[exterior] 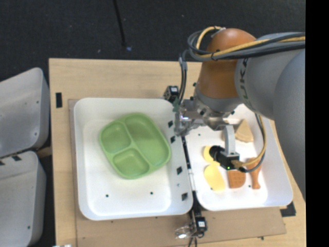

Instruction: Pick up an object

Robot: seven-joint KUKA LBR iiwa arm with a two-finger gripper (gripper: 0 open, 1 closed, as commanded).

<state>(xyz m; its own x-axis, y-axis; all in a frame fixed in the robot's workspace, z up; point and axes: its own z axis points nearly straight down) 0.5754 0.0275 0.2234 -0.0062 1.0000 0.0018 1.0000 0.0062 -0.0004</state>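
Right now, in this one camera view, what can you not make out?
- Right bin: its far part is hidden under the arm.
- Tan wedge: partly covered by the arm; its kind is unclear.
- Small yellow piece: partly hidden by robot hardware.

Dark floor [77, 19] around wooden bench [103, 78]

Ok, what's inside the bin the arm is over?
A tan wedge, a large yellow piece, a smaller yellow piece and an orange-brown piece lie in the white bin. The arm covers the bin's far part, so anything there is hidden.
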